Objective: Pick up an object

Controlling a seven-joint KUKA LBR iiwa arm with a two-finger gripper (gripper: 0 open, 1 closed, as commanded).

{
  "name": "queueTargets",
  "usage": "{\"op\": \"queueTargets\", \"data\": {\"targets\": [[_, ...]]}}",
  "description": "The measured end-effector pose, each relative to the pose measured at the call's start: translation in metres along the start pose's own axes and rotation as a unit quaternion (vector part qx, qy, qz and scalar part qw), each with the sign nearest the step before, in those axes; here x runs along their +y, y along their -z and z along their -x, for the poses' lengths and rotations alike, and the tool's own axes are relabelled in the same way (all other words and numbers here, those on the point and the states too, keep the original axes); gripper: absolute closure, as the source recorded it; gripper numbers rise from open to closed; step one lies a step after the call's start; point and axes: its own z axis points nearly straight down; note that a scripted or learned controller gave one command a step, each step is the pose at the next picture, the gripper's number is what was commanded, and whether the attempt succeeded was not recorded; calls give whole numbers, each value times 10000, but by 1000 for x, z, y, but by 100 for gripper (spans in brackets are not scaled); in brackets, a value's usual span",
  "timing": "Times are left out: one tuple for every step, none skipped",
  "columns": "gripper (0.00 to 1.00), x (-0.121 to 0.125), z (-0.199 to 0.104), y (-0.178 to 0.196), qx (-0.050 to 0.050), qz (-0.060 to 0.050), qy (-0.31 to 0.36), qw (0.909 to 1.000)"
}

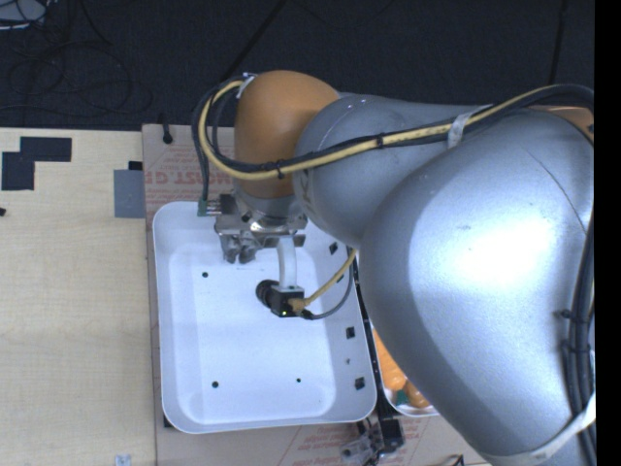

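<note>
My gripper (pixel 241 250) hangs over the far part of the left white bin (pixel 194 377), close to its back wall and pointing down at the bin floor. Nothing shows in its grasp. An orange object (pixel 396 375) peeks out from under the arm in the right bin, whose near left corner (pixel 393 408) is all that shows. The large grey arm covers the remainder of that bin.
The arm's bulk spans the right half of the view. A dark divider (pixel 364 343) runs between the two bins. The wooden bench (pixel 68 309) lies to the left, with cardboard under the bins.
</note>
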Motion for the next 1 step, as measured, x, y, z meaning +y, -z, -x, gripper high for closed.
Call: {"op": "queueTargets", "data": {"targets": [[100,-36,10,145,45,116,11,9999]]}}
